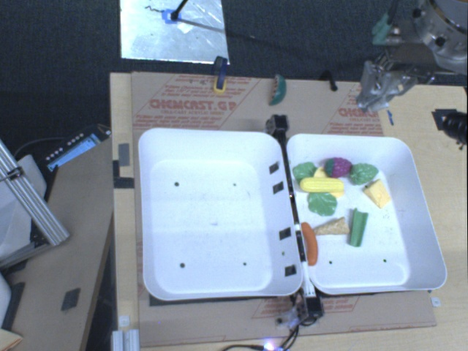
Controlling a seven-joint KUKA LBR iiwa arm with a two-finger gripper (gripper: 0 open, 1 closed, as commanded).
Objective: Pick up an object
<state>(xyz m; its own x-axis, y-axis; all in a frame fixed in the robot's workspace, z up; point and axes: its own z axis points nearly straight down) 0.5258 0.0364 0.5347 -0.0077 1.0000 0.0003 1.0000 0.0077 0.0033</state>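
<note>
The right bin (pixel 409 196) holds several toy foods: a yellow corn cob (pixel 322 186), a purple cabbage (pixel 338 167), green leafy pieces (pixel 363 172) (pixel 322 203), a yellow cheese wedge (pixel 378 194), a green stick (pixel 358 227), a tan wedge (pixel 333 227) and an orange carrot (pixel 311 243) against the divider. My gripper (pixel 374 97) hangs high above the bench beyond the right bin's far edge, with nothing visible between its fingers. It is well apart from all the objects.
The left bin (pixel 208 210) sits beside the right one, joined by a black hinge strip (pixel 289 203). A yellow-blue clamp (pixel 219 75) and a green clip (pixel 279 88) lie on the cardboard behind the bins. A shiny metal sheet (pixel 175 20) lies at the back.
</note>
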